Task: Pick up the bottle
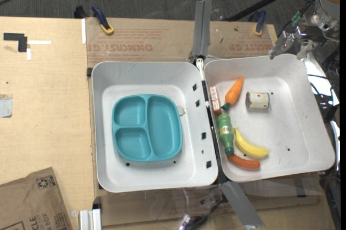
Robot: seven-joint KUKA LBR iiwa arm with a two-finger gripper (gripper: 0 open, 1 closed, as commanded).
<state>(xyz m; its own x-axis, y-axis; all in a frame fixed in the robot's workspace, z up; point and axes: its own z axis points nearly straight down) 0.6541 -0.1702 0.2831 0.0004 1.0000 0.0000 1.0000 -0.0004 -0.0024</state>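
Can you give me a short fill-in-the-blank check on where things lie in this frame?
1. The green bottle lies in the ____ bin, near its left wall.
2. The divided teal plate sits in the ____ bin.
3. The yellow banana lies between the bottle and a ____ sausage.
4. The gripper hangs above the right bin's ____ corner, apart from the bottle.

Missing words: right; left; red; far right
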